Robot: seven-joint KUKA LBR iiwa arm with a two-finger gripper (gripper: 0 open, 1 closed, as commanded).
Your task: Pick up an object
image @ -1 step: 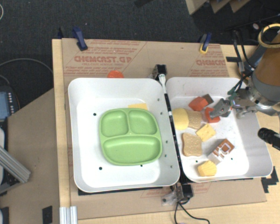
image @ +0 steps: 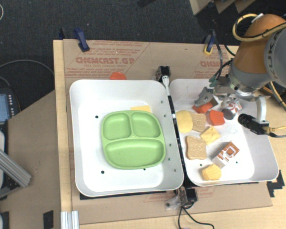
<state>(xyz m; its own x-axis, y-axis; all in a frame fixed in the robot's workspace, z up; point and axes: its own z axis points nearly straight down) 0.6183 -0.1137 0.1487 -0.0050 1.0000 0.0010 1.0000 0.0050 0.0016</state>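
My gripper (image: 217,101) hangs over the back of the right bin (image: 262,168), open, its two fingers spread apart with nothing held between them. Just below it lie an orange piece (image: 200,108) and a red-orange block (image: 217,118). Further forward in the same bin are a pale yellow round piece (image: 183,120), a tan bread slice (image: 199,122), a yellow cheese chunk (image: 210,135), a toast slice (image: 196,148), a brown and white box (image: 227,152) and a yellow wedge (image: 211,172).
The left bin (image: 83,104) holds a green divided plate (image: 132,138) with a flat yellow piece (image: 140,109) behind it. A small orange disc (image: 117,76) lies on the board behind that bin. A black cable and connector (image: 250,122) trail by the gripper's right.
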